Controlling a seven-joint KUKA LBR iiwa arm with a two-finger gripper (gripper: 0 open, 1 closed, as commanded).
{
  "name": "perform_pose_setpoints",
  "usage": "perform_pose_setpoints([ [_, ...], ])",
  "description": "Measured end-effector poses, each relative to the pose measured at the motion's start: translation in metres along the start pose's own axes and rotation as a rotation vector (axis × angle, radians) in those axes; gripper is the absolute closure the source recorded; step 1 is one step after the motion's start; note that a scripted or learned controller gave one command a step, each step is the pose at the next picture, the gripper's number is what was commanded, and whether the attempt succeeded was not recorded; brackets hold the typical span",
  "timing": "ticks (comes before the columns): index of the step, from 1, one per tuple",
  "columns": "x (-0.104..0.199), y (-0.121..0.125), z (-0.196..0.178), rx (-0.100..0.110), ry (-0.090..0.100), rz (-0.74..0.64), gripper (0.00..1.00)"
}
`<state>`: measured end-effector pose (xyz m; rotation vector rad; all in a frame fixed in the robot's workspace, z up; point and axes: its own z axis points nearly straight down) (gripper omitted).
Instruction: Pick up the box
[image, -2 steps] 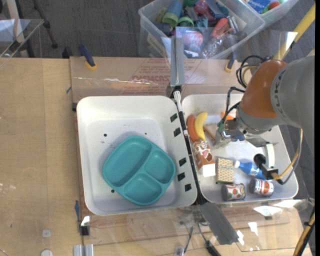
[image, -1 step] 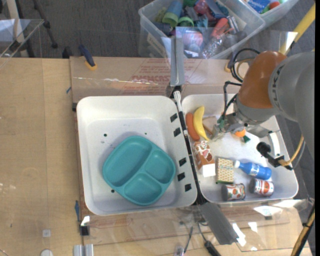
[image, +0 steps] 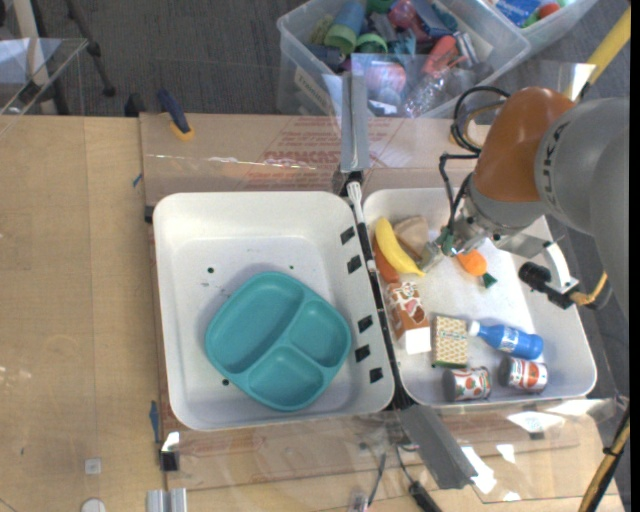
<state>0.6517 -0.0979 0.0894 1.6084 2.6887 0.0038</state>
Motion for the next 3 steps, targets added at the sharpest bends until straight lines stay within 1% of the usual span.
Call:
perform_pose_setpoints([
  [1, -0.007, 0.013, 0.0, 0.001, 0.002, 0.494, 0.0],
  [2, 0.047, 0.044, -0.095, 0.008, 0.003, 0.628, 0.0],
  [3, 0.045, 0.0, -0.095, 0.01, 0.006, 0.427, 0.0],
])
